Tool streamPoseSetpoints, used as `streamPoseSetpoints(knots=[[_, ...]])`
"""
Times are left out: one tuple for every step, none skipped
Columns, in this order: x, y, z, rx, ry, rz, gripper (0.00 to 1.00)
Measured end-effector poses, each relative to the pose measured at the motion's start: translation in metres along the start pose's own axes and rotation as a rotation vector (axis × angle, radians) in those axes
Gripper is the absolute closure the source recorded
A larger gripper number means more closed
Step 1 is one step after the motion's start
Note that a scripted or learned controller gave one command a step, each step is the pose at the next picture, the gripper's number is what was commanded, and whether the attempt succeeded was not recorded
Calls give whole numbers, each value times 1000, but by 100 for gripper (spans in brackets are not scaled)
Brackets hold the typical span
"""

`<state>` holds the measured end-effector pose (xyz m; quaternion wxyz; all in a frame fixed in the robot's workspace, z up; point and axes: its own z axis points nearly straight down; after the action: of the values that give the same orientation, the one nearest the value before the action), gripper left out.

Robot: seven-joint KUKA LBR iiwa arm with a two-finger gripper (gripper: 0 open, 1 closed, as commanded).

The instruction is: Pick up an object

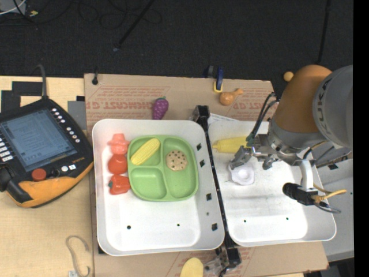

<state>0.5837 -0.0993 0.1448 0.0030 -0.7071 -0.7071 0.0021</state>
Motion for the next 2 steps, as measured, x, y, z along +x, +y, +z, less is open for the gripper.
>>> streamPoseSetpoints(knots=[[2,-1,54,0,0,0,0],[0,0,41,-2,1,6,100]])
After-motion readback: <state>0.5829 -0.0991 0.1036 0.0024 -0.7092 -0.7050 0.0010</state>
